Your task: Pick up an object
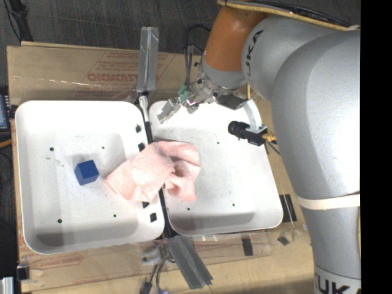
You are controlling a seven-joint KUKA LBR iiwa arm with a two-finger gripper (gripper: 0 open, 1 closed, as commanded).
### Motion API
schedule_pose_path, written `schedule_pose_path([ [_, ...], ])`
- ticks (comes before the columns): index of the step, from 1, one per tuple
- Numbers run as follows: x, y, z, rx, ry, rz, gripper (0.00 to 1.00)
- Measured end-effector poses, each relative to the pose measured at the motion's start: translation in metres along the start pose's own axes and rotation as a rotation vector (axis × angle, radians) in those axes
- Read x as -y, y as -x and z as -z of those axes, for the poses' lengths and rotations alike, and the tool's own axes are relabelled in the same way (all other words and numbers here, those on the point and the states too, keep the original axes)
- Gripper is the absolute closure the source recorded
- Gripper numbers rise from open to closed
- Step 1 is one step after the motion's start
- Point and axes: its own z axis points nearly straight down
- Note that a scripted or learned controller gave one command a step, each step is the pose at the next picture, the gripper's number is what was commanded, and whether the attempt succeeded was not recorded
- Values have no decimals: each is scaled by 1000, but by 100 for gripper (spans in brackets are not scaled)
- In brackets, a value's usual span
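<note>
Pincer (pixel 173 109) hovering with nothing in it, fingers parted, over the right bin (pixel 245 182)'s eleven o'clock corner. I'm approaching; pink cloth (pixel 156 171) is draping the divider at six o'clock, calling for descent.

The arm (pixel 306 103) hides the right bin's (pixel 245 188) upper right corner, and the pink cloth (pixel 156 170) covers the bins' shared rims mid-frame.

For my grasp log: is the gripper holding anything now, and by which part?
Nothing is held. The gripper is above the right bin's far corner, apart from the cloth.
</note>
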Motion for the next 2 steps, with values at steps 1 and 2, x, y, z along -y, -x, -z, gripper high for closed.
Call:
schedule_pose_path([
  [1,27,43,-24,-2,-3,133,0],
  [2,-7,-17,-1,-1,-1,142,0],
])
